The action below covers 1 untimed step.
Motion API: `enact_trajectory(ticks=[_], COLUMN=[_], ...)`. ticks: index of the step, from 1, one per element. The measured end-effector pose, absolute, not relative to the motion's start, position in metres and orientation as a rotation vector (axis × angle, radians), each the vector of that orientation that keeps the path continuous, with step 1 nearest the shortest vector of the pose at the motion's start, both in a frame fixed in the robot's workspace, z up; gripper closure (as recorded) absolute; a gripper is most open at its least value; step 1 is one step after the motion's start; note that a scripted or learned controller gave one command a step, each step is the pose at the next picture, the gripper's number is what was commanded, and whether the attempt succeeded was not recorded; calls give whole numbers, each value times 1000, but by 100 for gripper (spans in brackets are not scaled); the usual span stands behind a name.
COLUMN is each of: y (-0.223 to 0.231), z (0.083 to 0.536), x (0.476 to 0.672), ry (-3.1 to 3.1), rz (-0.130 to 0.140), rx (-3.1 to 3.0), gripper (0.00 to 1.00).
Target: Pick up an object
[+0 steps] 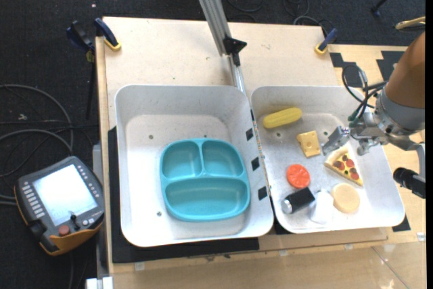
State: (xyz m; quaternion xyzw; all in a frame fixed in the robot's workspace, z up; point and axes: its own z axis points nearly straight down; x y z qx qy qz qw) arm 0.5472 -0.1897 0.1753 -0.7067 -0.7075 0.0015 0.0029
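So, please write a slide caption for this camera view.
Gripper above right bin, beside the pizza slice.

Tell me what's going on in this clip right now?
A grey robot arm reaches in from the right, its gripper low over the right bin, just above the pizza slice and beside the cheese wedge. Nothing shows between its fingers. A corn cob, tomato slice, black cylinder and round cookie also lie there. The left bin holds a teal divided plate.
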Motion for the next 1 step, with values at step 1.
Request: enact_trajectory(ticks=[1], y=[-185], z=[111], x=[546], ry=[-2218], rz=[5], rx=[-2216], gripper=[0])
